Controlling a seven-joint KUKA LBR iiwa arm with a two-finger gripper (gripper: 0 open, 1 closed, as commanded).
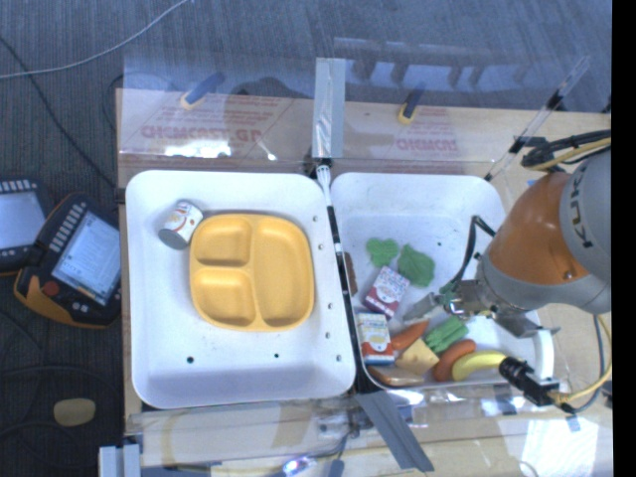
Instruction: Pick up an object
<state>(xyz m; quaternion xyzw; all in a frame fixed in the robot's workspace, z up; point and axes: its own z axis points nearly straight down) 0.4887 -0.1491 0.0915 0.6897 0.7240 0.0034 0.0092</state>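
Note:
The right bin (417, 183) holds a heap of toy food along its near side. Two green leafy pieces (397, 258) lie near the middle, with a small pink-and-white carton (390, 288) just below them. A second small carton (373, 332) sits next to an orange carrot (407, 337). A green piece (447, 328), a yellow wedge (420, 358), a red sausage (453, 355) and a banana (478, 366) lie further right. My gripper (450, 299) hangs low over this heap, just above the green piece and right of the pink carton. Nothing shows as held.
The left bin (149, 202) carries a yellow divided plate (250, 271) and a small can (181, 224) at its far left corner. The arm's orange band (532, 241) covers the right bin's right side. A teach pendant (75, 261) lies left of the bench.

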